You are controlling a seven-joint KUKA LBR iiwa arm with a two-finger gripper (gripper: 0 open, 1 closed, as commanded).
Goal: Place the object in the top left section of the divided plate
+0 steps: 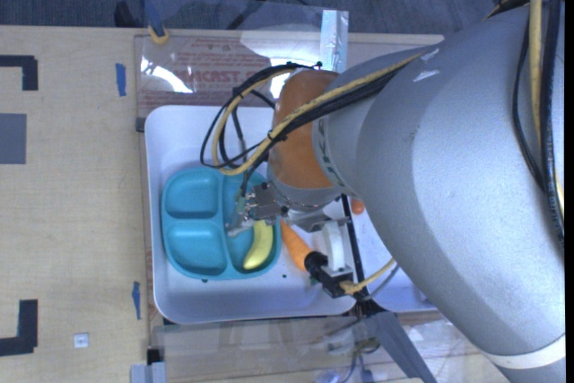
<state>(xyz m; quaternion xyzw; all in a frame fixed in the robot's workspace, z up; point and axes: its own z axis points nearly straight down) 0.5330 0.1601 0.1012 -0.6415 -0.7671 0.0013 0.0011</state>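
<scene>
Arm nearest the lens: big grey body covering the right half of the view, orange band above the wrist, yellow and black cables looping off it to the left. Landmark: blue divided plate, lying in the left part of a shallow white bin on the wooden tabletop. End effector sits over the plate's right edge, pointing down toward it; wrist and cabling crowd the tip, so cannot tell whether the fingers are spread or pressed together, nor whether anything sits between them. Banana, yellow, rests in the plate's lower right section, just below the end effector and close against it. The plate's two left sections show bare blue. Carrot, orange, lies on the bin floor just right of the plate, beside the banana. Further right of the carrot, a black-and-white fitting of the arm hangs over the bin. Above the plate, beyond the bin's far wall, a clear plastic sheet with glare. Blue tape marks on the tabletop left of the plate, above and below.
</scene>
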